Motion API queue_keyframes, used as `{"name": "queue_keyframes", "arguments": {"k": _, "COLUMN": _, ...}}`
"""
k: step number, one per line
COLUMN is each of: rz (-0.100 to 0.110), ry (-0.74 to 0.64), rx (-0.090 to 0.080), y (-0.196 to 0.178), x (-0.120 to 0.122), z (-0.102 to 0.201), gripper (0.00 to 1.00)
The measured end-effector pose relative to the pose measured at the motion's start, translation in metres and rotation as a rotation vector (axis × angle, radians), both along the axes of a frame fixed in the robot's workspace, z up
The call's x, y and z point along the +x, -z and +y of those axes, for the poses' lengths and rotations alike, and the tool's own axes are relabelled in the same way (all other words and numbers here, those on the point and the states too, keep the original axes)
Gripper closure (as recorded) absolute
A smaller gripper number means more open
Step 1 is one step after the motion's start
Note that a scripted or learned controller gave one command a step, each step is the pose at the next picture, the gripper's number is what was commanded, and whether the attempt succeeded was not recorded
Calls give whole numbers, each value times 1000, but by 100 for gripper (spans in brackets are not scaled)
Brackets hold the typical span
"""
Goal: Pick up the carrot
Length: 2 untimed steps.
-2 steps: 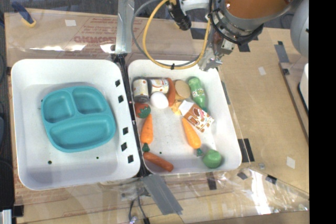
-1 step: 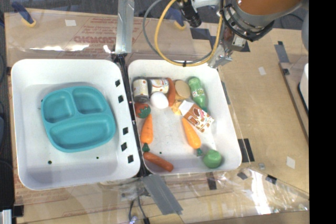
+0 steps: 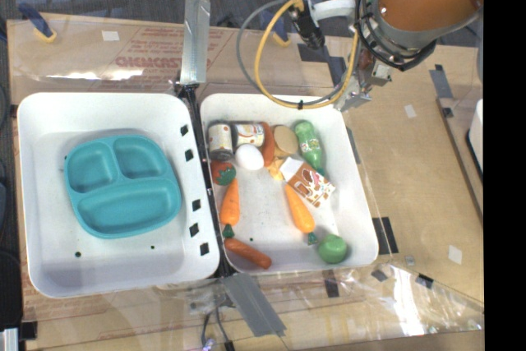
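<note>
the grey arm with the orange band is hanging in the upper right of the frame, and its gripper (image 3: 362, 94) is poking down just past the upper right corner of the shallow white right-hand bin (image 3: 358, 201), seemingly outside the rim; it is too small and end-on here to tell how its jaws are standing, and nothing is showing between them. the arm is probably sitting high and back like this so that the bin's contents are lying open to the camera before a reach. two orange tapered carrots are lying in that bin: one carrot (image 3: 230, 204) is resting against the left wall, pointing roughly up and down the frame, and a second carrot (image 3: 300, 210) is lying slantwise in the middle, its upper end tucked just under a small printed carton (image 3: 311, 183) and its lower end nearing a round green fruit (image 3: 333, 249). both are looking smooth, plastic and slender. a red sausage-like piece (image 3: 247, 254) is lying at the lower left of the bin, a white egg (image 3: 249, 158) and a green bottle shape (image 3: 309, 145) nearer the top. the left-hand bin (image 3: 49, 259) is holding a teal divided plate (image 3: 123, 185), well apart from all this.
</note>
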<state>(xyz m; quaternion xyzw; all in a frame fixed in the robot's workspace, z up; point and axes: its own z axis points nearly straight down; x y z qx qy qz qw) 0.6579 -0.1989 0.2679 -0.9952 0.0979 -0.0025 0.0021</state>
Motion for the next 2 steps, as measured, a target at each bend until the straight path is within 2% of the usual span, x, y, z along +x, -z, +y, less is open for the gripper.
{"name": "queue_keyframes", "arguments": {"k": 1, "rz": 0, "ry": -2, "rx": 3, "y": -14, "x": 0, "z": 15, "gripper": 100}}
{"name": "queue_keyframes", "arguments": {"k": 2, "rz": -3, "ry": -1, "rx": 1, "y": -10, "x": 0, "z": -9, "gripper": 100}}
